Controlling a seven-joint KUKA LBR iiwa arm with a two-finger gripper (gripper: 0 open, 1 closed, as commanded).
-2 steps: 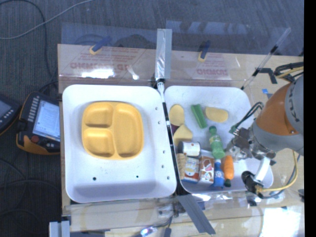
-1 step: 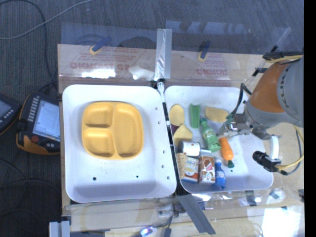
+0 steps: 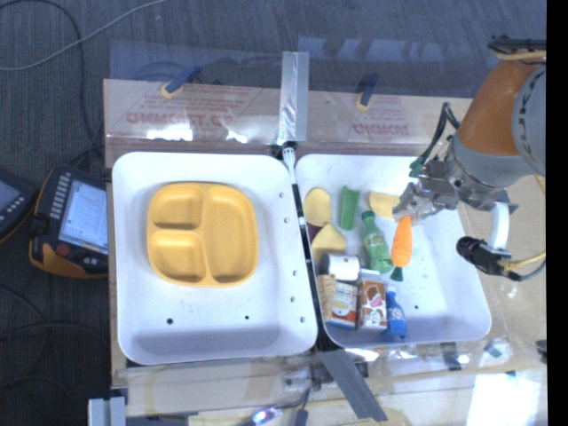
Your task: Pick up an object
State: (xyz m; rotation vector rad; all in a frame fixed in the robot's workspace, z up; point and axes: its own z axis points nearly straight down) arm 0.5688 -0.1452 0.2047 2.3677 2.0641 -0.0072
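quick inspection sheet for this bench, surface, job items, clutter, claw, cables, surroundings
surface: two white bins side by side, left bin and right bin, on a bench.
job's things: right bin holds an orange carrot, a green bottle, a green pickle-like piece, yellow pieces, small cartons and a blue bottle.
clutter: yellow divided plate in the left bin.
claw: claw over the right bin, just above the carrot's top end; contact unclear.
cables: dark cables on the floor, upper left; a cable by the arm.
surroundings: teach pendant left of the bench; grey carpet.
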